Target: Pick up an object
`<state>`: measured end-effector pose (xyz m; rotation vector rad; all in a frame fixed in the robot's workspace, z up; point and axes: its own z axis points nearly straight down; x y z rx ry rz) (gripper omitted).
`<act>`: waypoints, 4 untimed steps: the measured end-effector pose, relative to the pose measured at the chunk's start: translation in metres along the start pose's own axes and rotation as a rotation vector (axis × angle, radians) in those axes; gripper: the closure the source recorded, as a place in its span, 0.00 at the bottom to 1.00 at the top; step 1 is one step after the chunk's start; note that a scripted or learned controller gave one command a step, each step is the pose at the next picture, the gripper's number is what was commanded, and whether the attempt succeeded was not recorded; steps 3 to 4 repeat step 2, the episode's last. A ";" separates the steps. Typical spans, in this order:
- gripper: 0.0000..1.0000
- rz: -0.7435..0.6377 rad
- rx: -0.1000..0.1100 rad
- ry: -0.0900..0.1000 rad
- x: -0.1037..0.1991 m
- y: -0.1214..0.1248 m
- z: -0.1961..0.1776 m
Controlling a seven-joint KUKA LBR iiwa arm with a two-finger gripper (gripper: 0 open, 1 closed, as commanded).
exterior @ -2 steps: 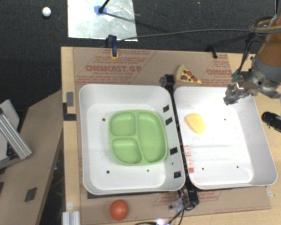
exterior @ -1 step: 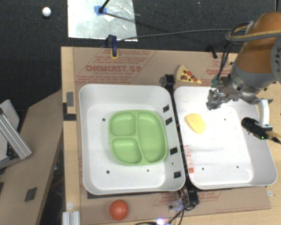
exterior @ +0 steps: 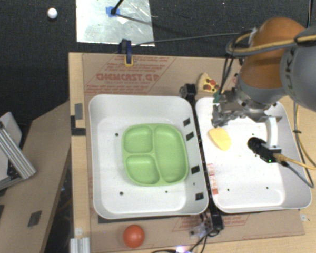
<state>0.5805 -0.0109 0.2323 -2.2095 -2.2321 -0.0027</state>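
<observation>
Orange ball (exterior: 133, 235) outside; left bin (exterior: 102, 141) holds green tray (exterior: 155, 154); right bin (exterior: 253, 194), yellow piece (exterior: 220, 139); fingers (exterior: 219, 121) unreadable.

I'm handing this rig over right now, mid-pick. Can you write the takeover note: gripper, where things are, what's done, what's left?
Gripper: low in the right bin, right at the far edge of the yellow wedge. Nothing visibly held.
Things: the yellow wedge lies on the right bin's floor near its left wall. A green divided tray sits in the left bin. A pizza-slice toy and an orange ball lie on the board outside the bins.
Done: the arm is positioned at the wedge.
Left: grasp, lift, and confirm the wedge comes up.
</observation>
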 end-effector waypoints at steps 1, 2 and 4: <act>1.00 0.000 -0.001 0.000 0.057 -0.005 -0.002; 1.00 0.001 0.001 0.000 0.104 -0.027 -0.004; 1.00 0.001 0.001 0.000 0.104 -0.027 -0.004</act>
